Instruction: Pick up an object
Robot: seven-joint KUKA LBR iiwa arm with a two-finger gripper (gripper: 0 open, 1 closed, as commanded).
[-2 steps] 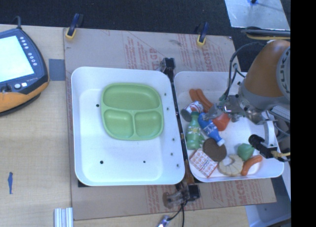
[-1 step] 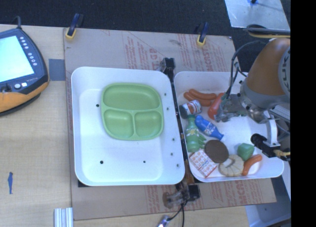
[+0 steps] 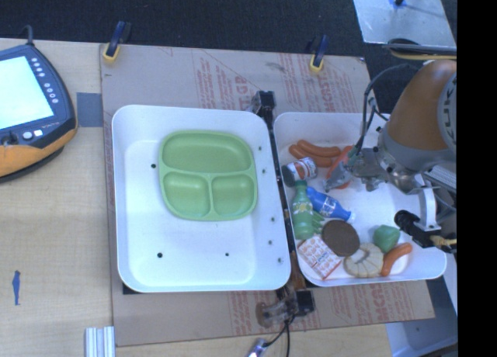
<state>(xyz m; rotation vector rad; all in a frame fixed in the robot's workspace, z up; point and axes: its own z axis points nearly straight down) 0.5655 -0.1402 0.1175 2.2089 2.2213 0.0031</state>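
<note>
The right bin (image 3: pixel 404 274) holds several small objects. Two orange sausages (image 3: pixel 314 150) lie at its far left, with a small can (image 3: pixel 301 169) just below them. A green bottle (image 3: pixel 301 209) and a blue bottle (image 3: pixel 328 204) lie in the middle. In front of them are a brown disc (image 3: pixel 340 237), a red-and-white packet (image 3: pixel 318 257), a bagel (image 3: pixel 363 262), a green pepper (image 3: pixel 386 237) and a carrot (image 3: pixel 397 258). My gripper (image 3: pixel 346 172) hangs low over the bin's upper middle, beside the sausages and just above the blue bottle, with an orange-red piece (image 3: pixel 338 166) at its tip.
The left bin (image 3: pixel 136 262) carries a green divided plate (image 3: pixel 208 174). A tablet-like pendant (image 3: pixel 31 107) lies on the bench at the far left. Blue-and-yellow clamps (image 3: pixel 115 42) pin the cardboard at the back. The arm's grey and orange body (image 3: pixel 423 119) overhangs the right bin's right side.
</note>
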